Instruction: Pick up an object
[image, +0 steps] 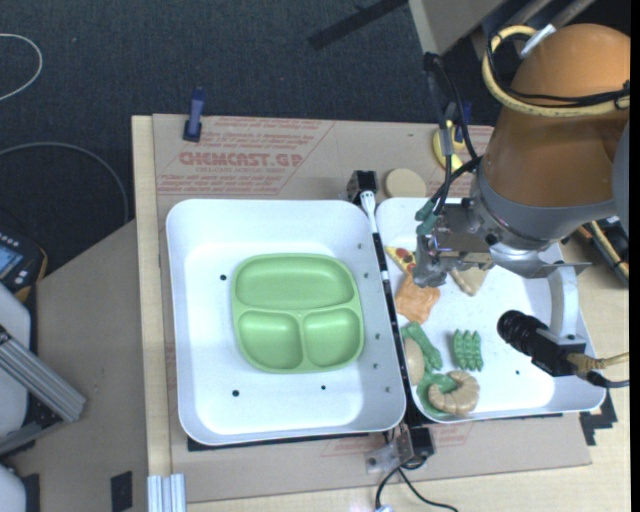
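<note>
My gripper (429, 272) hangs low over the left part of the right bin (520, 400), with the arm's orange and grey wrist above it. Directly under and in front of it lies an orange block-like piece (415, 302); I cannot tell if they touch. A small yellow and red item (401, 258) sits just to the gripper's left by the bin wall. A white piece (468, 282) lies to its right. Nearer the front are a green curved piece (424, 350), a green ridged piece (466, 350) and a tan round item (453, 394).
The left bin (200, 300) holds a green divided plate (297, 311). A black divider rail (385, 290) runs between the bins. A tan disc (405, 183) lies on the bench behind the right bin.
</note>
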